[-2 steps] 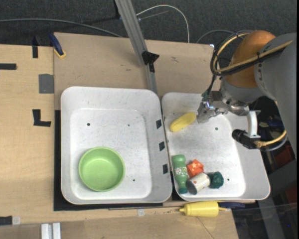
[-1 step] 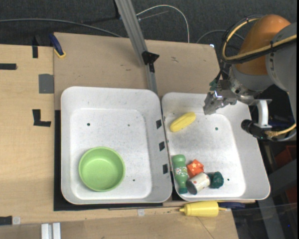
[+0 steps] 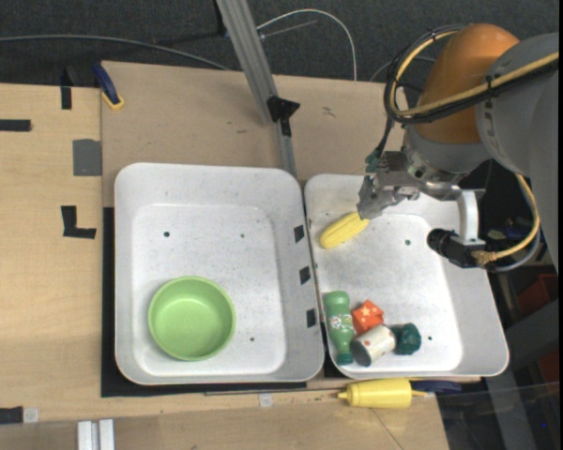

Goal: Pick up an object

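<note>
A yellow corn-shaped object [image 3: 342, 231] lies at a slant in the back left part of the right bin [image 3: 422, 270]. My gripper [image 3: 373, 202] hangs over the same bin, its tips right at the corn's upper right end. Near that bin's front edge sit a green bottle [image 3: 338, 322], a small orange-red block [image 3: 366, 315], a white and grey cylinder [image 3: 373, 344] and a dark teal piece [image 3: 408, 337], packed close together.
A light green bowl [image 3: 191, 318] rests in the front left of the left bin [image 3: 206, 204]. A yellow bottle-like object [image 3: 379, 394] lies on the bench just outside the right bin's front rim. A grey metal pole [image 3: 249, 45] slants over the back of the bench.
</note>
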Motion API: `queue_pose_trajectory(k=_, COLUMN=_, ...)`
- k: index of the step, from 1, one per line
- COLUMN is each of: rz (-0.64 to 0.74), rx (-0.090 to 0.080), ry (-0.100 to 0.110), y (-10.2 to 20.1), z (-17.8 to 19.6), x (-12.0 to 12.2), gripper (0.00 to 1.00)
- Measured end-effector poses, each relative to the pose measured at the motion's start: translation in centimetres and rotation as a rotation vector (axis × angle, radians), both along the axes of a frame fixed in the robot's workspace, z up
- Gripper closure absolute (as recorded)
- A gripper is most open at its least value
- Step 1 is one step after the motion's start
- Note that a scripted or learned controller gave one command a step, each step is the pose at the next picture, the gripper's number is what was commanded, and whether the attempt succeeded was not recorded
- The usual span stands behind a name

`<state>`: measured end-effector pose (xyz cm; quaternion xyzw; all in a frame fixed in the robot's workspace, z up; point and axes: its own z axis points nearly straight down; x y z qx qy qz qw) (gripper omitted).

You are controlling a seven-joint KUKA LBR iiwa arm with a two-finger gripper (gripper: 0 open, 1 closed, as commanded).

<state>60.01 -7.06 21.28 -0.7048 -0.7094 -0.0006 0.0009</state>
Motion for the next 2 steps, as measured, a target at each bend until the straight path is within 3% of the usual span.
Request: queue_pose_trajectory(k=2, rz=0.001, rx=0.0, ry=0.004, y=11.8, z=0.7, x=-3.3, gripper=1.0)
